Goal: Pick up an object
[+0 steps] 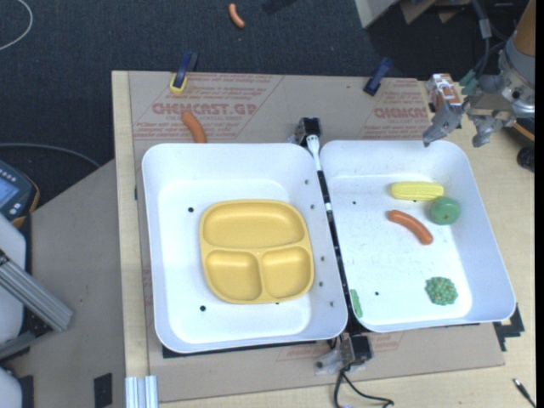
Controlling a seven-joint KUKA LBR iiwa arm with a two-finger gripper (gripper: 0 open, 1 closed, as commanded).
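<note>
Gripper [459, 132] hangs above far right corner of right bin [484, 194], fingers apart, nothing between them. In that bin: corn cob [416, 191], green ball [444, 211] touching it, sausage [410, 226], broccoli [440, 291]. Left bin [161, 228] holds yellow tray [255, 250].

Glossy yellow plastic tray [255, 251]; smooth white plastic bins [161, 228].

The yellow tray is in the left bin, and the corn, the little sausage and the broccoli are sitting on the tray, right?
Not quite. The yellow tray is in the left bin, but the corn, sausage and broccoli lie in the right bin, not on the tray. The camera view shows this.
</note>
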